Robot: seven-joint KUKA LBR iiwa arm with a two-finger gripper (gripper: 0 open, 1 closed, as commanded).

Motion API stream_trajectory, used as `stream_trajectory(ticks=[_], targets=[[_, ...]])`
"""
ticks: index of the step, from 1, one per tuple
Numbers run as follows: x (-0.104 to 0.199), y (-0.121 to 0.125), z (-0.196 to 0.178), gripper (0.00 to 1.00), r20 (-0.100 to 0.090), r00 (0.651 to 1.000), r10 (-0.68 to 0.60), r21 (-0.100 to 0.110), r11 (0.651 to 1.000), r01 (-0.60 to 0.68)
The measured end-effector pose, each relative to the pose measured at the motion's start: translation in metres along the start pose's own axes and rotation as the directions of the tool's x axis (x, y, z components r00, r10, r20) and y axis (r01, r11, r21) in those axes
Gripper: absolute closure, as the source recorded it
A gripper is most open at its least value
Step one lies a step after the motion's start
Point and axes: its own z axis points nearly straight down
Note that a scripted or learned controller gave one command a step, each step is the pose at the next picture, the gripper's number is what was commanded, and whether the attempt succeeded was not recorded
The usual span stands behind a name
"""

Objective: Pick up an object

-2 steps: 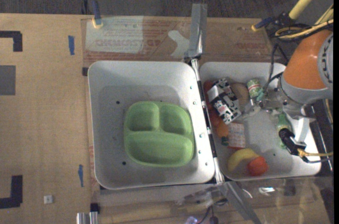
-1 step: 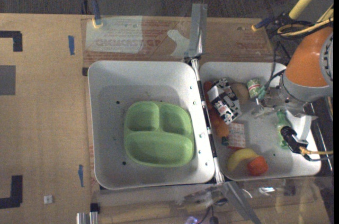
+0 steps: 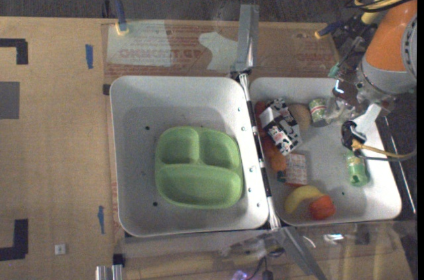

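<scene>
Approach step, by my reading: nothing lifted yet. Gripper hangs low over the right bin, upper right part, near a small green-and-white cup; open or closed, cannot tell (wrist hides it). Arm enters from the right, orange band up, wrist angled down. Next move calls for settling on one object, likely the cup, then descending squarely.
</scene>
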Motion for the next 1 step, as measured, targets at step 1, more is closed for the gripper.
stream_trajectory(ticks=[1], targets=[[-0.0223, 0.0014, -0.0444, 1.0, 0.0, 0.992, 0.127, 0.0, 0.992, -0.127]])
